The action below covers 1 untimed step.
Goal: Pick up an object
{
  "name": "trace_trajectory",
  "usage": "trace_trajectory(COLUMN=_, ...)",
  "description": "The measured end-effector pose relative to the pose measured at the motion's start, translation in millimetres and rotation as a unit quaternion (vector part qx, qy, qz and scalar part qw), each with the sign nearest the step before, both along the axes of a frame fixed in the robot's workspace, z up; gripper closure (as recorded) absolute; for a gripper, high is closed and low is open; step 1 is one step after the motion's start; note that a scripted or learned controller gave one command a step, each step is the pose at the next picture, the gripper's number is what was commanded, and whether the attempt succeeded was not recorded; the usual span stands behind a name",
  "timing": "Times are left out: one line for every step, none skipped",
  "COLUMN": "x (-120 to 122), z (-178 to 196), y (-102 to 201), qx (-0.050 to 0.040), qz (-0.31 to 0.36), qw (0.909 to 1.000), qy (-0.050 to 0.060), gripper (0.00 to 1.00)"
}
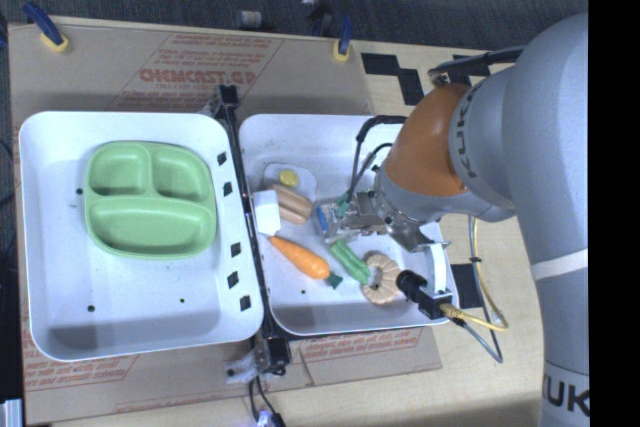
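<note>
The right bin (300, 317) holds several toy foods. An orange carrot (301, 257) lies near its front left. A green pod (350, 262) sits beside a tan ring-shaped pastry (379, 277). A hot dog bun (293, 203), a white block (267, 213) and a fried egg (288, 178) lie toward the bin's left. My gripper (334, 219) is down in the middle of this bin, just right of the bun and just above the green pod. I see nothing clearly held in it.
The left bin (45, 245) holds a green divided plate (150, 198). A black divider (240, 215) runs between the two bins. The arm's orange band (430, 150) and grey body cover the right bin's right side. Clamps sit on the cardboard's far edge.
</note>
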<state>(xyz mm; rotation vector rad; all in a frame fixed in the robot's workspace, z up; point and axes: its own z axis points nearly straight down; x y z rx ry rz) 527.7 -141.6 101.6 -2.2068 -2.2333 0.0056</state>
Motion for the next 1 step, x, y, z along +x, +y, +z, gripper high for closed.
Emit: trace_trajectory(x=-42.7, z=90.6, y=62.7, qx=0.0004, qz=-0.001, qw=1.0000, qy=-0.002, gripper=1.00)
